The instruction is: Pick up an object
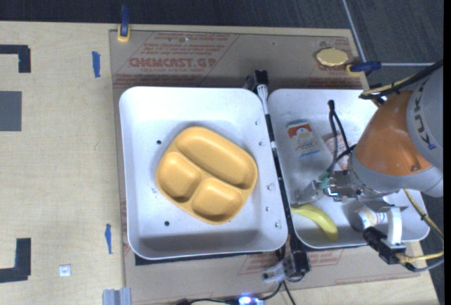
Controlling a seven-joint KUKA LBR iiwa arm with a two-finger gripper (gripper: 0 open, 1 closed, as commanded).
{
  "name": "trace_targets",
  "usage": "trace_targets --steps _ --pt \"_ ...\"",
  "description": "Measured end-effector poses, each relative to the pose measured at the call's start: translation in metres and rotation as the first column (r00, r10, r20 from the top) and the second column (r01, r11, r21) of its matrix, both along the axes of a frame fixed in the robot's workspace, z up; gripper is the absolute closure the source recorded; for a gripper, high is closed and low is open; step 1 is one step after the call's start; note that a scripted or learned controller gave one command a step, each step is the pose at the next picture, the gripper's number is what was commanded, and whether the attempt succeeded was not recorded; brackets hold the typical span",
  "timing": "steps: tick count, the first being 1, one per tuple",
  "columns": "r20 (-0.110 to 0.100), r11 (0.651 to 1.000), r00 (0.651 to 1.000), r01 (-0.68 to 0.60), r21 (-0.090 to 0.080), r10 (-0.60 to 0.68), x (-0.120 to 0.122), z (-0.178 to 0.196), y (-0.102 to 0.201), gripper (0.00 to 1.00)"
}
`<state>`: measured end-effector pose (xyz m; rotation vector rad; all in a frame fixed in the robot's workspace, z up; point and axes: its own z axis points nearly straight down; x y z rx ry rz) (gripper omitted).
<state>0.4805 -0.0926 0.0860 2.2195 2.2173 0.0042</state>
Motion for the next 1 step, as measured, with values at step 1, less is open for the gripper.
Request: trace_targets --steps 1 --pt "0.0 1.0 1.0 0.0 0.0 0.0 0.0 0.0 0.0001 0.0"
